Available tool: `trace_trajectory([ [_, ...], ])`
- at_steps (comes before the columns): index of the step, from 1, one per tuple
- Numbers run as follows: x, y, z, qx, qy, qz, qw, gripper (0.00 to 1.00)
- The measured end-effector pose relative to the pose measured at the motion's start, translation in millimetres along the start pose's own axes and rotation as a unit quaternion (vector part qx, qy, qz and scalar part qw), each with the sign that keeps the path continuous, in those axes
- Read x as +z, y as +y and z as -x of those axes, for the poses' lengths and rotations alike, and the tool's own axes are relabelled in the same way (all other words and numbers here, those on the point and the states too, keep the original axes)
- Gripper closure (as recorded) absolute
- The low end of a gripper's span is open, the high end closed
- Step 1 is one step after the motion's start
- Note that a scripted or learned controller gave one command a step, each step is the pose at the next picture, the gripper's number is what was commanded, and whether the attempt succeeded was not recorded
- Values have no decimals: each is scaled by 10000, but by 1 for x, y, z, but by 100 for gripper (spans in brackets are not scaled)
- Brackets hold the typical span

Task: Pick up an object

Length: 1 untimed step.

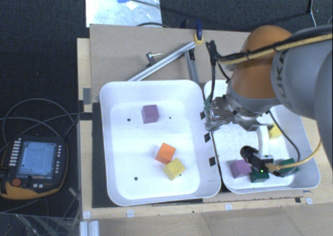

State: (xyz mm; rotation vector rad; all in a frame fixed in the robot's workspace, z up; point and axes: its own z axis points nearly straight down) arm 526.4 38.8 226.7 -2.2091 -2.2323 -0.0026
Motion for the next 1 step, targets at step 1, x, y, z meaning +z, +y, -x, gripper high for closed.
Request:
trace_trajectory([
  [1,-5,18,-60,-8,5,16,10000,100],
])
